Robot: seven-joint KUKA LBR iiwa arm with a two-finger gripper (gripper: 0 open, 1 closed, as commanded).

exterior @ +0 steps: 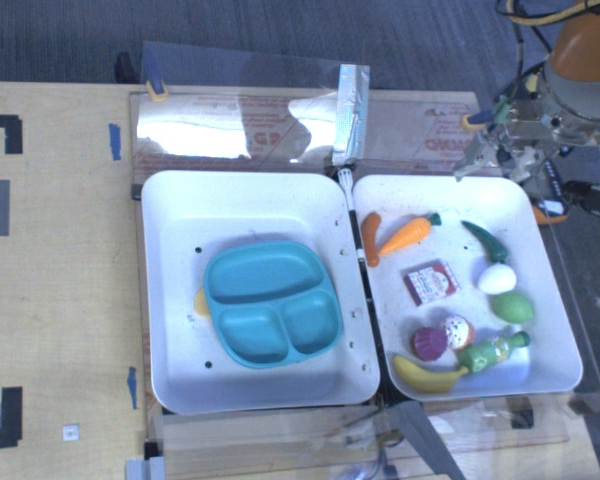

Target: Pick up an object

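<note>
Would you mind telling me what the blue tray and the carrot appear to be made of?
The blue tray looks like moulded plastic with a smooth, matte finish: even colour, rounded compartment edges. The carrot seems a plastic toy, since its orange is uniform and faintly glossy, though soft rubber can't be ruled out.
</note>
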